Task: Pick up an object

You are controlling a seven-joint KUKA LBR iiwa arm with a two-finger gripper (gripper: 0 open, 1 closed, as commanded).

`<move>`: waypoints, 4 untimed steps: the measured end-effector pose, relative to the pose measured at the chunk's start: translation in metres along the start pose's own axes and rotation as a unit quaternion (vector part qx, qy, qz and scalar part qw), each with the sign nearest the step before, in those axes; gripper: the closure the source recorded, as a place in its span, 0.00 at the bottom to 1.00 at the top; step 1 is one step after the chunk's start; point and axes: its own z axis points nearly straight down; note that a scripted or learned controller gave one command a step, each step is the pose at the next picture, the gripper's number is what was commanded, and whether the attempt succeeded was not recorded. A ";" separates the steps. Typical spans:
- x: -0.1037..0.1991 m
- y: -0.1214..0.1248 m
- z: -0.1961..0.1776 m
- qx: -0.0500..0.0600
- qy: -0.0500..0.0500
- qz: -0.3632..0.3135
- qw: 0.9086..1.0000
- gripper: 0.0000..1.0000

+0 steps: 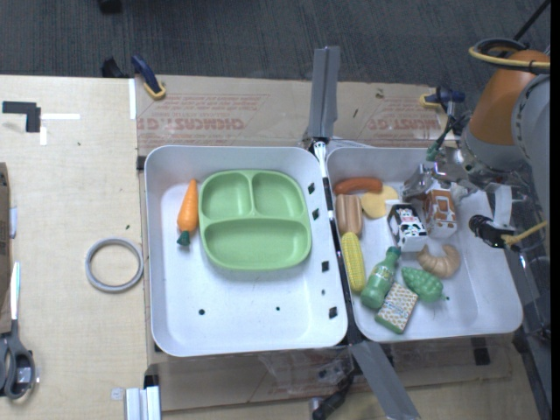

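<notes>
Nearest the lens, left bin: shallow, white, holding two items. Right bin: same make, touching the left one along a shared edge, crowded with toy food.

Arm: grey with orange band, entering from the right, reaching over the right bin's upper part.

Green divided plate: three compartments, lying flat in the left bin's upper half. Toy carrot: orange with green top, just beside the plate's left rim.

Gripper: low over the right bin's upper middle, above the small cartons; whether its jaws are released or clenched cannot be told.

Right-bin contents: hot dog bun near the left wall, red sausage above it; corn cob below the bun; green bottle tilted beside the corn; croissant; orange-and-white carton just beside the gripper; black-and-white carton to its left; patterned packet at the lower edge; green leafy piece; yellow chip.

Outside the bins, on the bench: grey tape ring; scissors at the left edge.
</notes>
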 end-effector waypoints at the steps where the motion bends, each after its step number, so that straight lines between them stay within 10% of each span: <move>1: 0.049 -0.005 -0.167 0.002 0.000 0.066 0.998 0.00; 2: 0.031 -0.034 -0.052 0.004 0.000 0.104 0.995 0.00; 4: 0.043 -0.050 -0.014 -0.016 -0.005 0.013 1.000 0.00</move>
